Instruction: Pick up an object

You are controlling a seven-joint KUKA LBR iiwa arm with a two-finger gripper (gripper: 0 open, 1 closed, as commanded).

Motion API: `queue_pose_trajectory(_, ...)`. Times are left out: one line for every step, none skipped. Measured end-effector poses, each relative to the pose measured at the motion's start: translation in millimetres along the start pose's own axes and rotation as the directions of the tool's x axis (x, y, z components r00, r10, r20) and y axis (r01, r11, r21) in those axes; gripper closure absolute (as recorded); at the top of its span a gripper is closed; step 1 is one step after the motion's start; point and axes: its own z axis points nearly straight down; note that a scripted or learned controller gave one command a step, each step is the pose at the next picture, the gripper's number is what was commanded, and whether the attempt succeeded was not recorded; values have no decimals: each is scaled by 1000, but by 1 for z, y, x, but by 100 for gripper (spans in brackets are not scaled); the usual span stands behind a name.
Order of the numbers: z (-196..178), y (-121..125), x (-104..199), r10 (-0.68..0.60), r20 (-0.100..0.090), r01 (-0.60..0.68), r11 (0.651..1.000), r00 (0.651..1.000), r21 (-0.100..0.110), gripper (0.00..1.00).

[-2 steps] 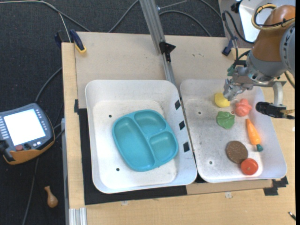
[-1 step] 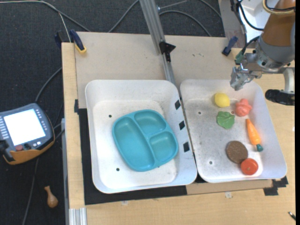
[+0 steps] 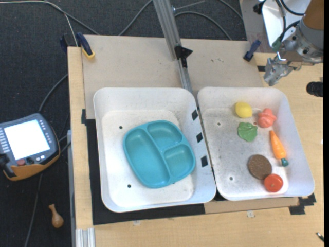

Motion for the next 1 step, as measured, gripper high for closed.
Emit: queue_pose_trajectory(8, -9, 60, -5, -6, 5, 1000, 1000, 12, 100)
